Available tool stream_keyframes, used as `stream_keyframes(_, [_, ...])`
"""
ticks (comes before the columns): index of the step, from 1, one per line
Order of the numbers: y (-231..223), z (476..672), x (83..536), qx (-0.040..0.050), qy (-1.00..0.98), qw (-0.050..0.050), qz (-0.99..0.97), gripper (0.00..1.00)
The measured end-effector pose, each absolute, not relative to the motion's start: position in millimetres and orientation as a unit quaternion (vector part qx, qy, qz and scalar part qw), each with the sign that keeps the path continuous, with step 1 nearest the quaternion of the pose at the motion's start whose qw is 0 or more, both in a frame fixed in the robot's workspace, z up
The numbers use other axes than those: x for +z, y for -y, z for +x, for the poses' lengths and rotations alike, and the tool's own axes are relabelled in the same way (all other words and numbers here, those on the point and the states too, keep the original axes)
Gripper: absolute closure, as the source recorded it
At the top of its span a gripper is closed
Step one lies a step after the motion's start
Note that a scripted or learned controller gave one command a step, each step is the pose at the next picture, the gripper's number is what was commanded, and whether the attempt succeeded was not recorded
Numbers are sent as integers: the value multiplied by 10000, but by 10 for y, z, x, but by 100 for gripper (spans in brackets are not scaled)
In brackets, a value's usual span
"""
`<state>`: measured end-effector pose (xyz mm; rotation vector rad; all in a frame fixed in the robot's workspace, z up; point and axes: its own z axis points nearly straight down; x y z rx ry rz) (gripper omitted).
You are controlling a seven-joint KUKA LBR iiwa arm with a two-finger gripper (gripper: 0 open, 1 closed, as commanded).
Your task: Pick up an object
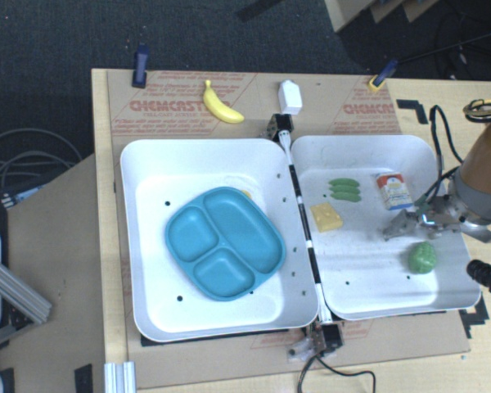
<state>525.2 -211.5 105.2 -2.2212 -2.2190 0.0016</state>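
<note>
My gripper (407, 222) reaches in from the right and hangs low over the right bin (368, 297). It sits between a small red, white and blue carton (394, 191) just behind it and a green round object (423, 258) just in front of it. Further left in the same bin lie a yellow wedge (326, 217) and a green pea pod (344, 189). I see nothing held by the gripper.
The left bin (147, 178) holds a blue divided plate (222, 241). A yellow banana (220, 106) and a white block (290, 97) lie on the bench behind the bins. Cables run along the right edge near the arm (481, 178).
</note>
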Motion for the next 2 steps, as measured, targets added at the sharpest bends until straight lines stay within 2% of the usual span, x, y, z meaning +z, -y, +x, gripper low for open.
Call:
stream_keyframes(1, [2186,4786,837,-8,7077,42,-7065,0])
stream_keyframes(2, [2200,4793,939,-6,7070,12,-7072,100])
